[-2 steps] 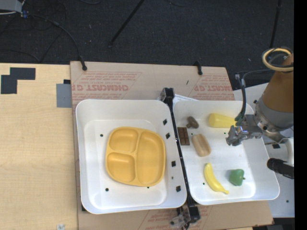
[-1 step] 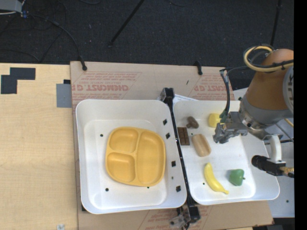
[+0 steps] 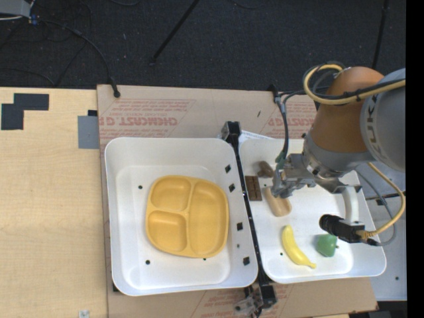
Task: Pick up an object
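Gripper (image 3: 283, 187) is down in the right bin (image 3: 275, 264), far-left part, hanging off the grey arm that comes in from the right. Can't tell from this angle whether it's spread or closed; the wrist body blocks the tips.

Tan block (image 3: 279, 206) lies directly at the gripper's near side, its far end tucked under the tool. Contact or grip not readable.

A dark brown flat piece (image 3: 252, 187) lies just left of the gripper, against the bin's left wall. A small brown item (image 3: 265, 169) is just beyond it, too blurred to identify.

Nearer in the same bin there's a banana (image 3: 296, 246), with a green object (image 3: 326, 245) just to its right, both well apart from the gripper.

Left bin (image 3: 126, 177) holds a yellow divided plate (image 3: 187, 215), roughly centred. Both bins rest on a cardboard sheet (image 3: 165, 111).
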`<action>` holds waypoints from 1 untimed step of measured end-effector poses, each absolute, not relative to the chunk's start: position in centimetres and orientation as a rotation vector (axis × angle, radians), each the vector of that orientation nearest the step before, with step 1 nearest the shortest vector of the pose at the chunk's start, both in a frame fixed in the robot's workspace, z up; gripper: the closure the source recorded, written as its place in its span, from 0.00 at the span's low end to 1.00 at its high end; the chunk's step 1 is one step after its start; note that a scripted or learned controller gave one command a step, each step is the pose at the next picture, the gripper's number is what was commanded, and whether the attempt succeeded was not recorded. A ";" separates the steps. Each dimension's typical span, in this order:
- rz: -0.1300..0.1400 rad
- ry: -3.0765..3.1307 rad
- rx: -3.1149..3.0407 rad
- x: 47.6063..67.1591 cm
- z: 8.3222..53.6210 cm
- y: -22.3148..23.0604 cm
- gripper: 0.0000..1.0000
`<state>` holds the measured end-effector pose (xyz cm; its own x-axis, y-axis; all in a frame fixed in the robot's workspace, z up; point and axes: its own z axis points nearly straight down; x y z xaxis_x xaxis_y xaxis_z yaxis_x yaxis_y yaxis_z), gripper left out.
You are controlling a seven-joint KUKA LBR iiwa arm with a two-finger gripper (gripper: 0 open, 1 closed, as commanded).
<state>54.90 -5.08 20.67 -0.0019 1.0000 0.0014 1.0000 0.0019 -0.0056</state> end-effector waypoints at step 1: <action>0.003 -2.222 -2.217 55.6 21.8 0.2 1.00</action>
<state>55.55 0.24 21.82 -0.0024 1.0000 0.0006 1.0000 0.0024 -0.0036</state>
